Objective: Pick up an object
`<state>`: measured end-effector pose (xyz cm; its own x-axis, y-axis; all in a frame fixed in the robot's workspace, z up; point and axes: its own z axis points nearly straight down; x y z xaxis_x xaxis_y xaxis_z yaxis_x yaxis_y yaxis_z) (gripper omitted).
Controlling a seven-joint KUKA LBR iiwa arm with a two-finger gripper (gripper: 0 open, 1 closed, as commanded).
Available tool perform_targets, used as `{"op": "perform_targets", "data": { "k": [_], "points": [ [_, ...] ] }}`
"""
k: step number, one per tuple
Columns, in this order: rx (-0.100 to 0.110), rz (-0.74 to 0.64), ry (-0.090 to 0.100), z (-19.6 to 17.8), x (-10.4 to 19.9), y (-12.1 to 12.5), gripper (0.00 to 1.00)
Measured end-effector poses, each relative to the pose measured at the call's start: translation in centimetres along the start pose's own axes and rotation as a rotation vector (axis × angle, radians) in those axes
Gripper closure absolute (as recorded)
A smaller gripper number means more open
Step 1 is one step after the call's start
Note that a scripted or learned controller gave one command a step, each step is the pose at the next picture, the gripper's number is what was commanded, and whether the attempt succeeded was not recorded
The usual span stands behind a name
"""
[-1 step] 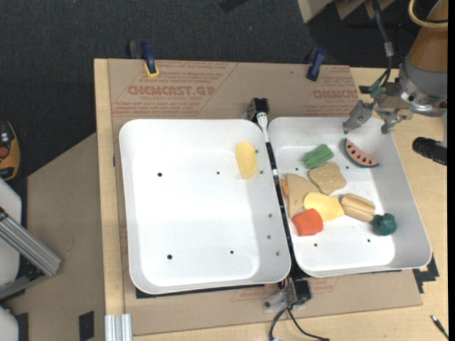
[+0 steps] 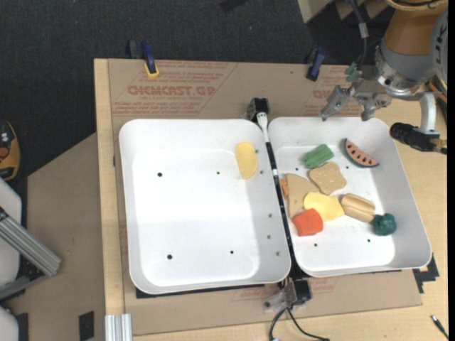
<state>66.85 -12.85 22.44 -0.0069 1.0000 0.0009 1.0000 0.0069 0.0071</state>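
You are looking at a yellow toy [image 2: 246, 160] lying in the left bin [image 2: 192, 261], against the divider [image 2: 274, 183]. Right of the divider, the right bin [image 2: 355, 258] is holding a cluster of toy food: a red piece [image 2: 308, 222], bread slice [image 2: 328, 178], watermelon wedge [image 2: 360, 153]. Beyond it, the gripper [image 2: 353, 105] is hovering with fingers spread, grasping nothing.

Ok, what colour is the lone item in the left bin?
Pale yellow: the lone item lies near the left bin's right wall, seen in the camera view.
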Motion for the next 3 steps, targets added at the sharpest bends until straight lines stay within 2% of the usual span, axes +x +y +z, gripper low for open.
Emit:
{"op": "perform_targets", "data": {
  "k": [1, 2, 3],
  "points": [
    [0.001, 0.005, -0.004, -0.9, -0.5, -0.1, 1.00],
    [-0.008, 0.005, -0.004, -12.4, 0.1, 0.0, 1.00],
    [-0.012, 0.002, -0.004, -24.8, 3.3, -0.5, 1.00]
  ]
}}
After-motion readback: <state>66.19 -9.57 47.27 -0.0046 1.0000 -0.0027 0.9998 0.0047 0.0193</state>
